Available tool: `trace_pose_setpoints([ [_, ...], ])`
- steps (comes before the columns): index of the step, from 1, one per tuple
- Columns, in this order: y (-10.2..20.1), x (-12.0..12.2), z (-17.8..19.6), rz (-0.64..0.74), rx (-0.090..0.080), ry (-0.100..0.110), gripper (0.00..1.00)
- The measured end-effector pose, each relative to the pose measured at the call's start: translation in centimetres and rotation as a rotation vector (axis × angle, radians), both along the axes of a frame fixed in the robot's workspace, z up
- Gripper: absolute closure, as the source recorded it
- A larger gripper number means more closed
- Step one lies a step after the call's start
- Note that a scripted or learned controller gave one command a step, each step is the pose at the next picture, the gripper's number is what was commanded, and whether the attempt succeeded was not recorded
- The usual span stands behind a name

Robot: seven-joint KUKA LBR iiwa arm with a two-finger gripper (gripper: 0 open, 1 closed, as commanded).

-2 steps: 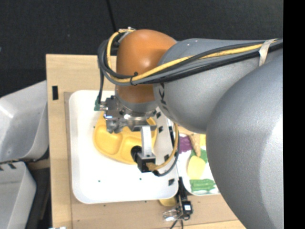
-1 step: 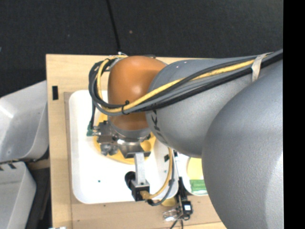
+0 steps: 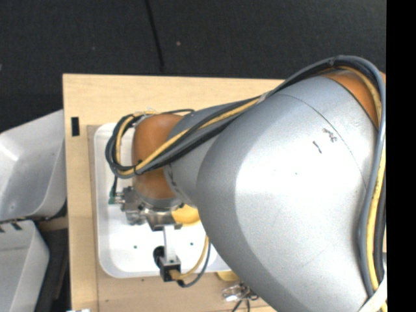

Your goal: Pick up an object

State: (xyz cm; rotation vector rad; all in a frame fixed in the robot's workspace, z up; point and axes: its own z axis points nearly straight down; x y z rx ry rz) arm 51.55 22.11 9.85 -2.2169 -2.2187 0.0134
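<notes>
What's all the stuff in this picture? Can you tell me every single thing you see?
bench: one, pale wood, under everything else
white bin: one, white, on the bench, partly covered by the arm
yellow thing: one, yellow, in the white bin, mostly hidden under the arm, too hidden to name
silvery thing: one, shiny metal, at the bottom edge near the bin's corner, too small to name
white shapes: two, white, off the bench's left side, cut off by the picture edge
arm: one, grey with an orange band, reaching in from the right
cables: a few, black and yellow, looped round the orange band
end effector: one, grey metal, over the white bin
</notes>
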Motion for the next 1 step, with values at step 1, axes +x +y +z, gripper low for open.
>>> trace_pose_setpoints([
  [1,0.05,4.21,17.76,0.002,0.009,-0.029,1.00],
])
